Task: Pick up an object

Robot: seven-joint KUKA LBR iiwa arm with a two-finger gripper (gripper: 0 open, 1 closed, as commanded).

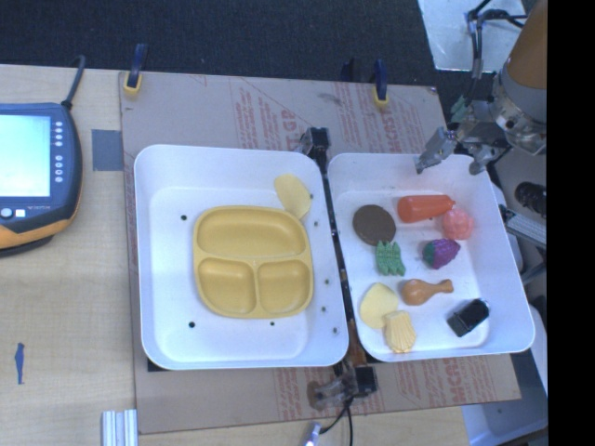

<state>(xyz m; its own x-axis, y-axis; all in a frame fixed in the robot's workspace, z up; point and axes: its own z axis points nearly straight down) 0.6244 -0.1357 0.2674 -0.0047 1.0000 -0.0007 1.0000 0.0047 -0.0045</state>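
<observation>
tool (453, 154) hangs at the far right corner of the right bin (507, 277), above its back rim, with two grey fingers (433, 150) spread apart and nothing between them; it is released. the arm behind it carries an orange band (532, 49) at the upper right.

nearest to the tool, inside the right bin, lies an orange carrot-like piece (425, 207), with a pink lumpy piece (456, 223) just beside its right end. a dark brown round piece (373, 223) sits to the carrot's left. below that comes a green leafy piece (390, 257), and near it to the right a purple piece (441, 252). further toward the front lie a brown drumstick (426, 291), a pale yellow flat piece (377, 304) touching a yellow corn-like piece (400, 331), and a black block (468, 317) near the front right corner.

the left bin (163, 277) holds a yellow divided tray (253, 259) with three compartments, and a pale yellow piece (293, 194) rests at the tray's far right corner.

both bins sit on a cardboard sheet (232, 110) on the counter (65, 323). a handheld pendant with a screen (33, 170) lies on the counter well to the left of the bins.
</observation>
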